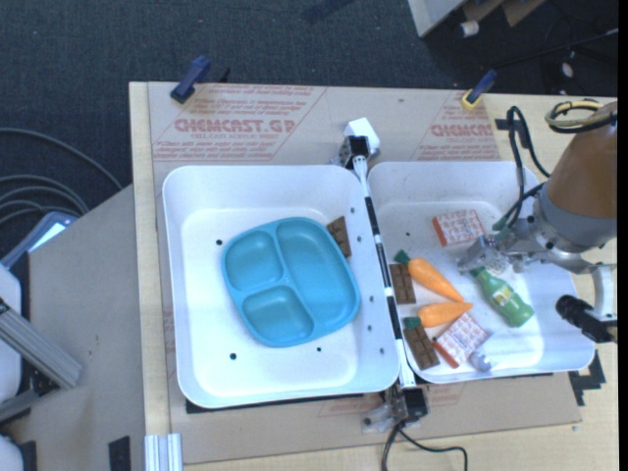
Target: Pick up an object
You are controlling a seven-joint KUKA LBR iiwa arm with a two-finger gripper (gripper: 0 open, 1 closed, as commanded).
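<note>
Gripper point(488, 254) position is shown in the right bin point(412, 180), reached from the right by the grey arm with its orange band point(589, 170); whether anything is held cannot be told, since the metallic tip is small and blurred.

Surface: a bench covered by a brown sheet printed with red lettering point(235, 126) bears two shallow white bins side by side, joined along a central strip. Blue clamps are seen at the sheet's far edge, one at the left point(189, 79) and one at the right point(479, 87). Dark carpet lies beyond the bench, with grey cables point(39, 180) at the left.

Left bin point(191, 292): a blue divided plate point(289, 281) lies near the middle, with a small brown block point(340, 235) touching its far right rim.

Right bin: a green bottle point(503, 296) lies on its side just beside the gripper, on the near side of it and slightly to the right. A red-and-white packet point(458, 228) lies on the far side of the gripper, to the left. An orange carrot point(433, 278) lies to the left of the gripper, a second carrot point(444, 313) nearer the camera, and a second red-and-white packet point(461, 338) beyond that at the bin's near edge. Brown blocks point(402, 283) are set along the bin's left wall.
</note>
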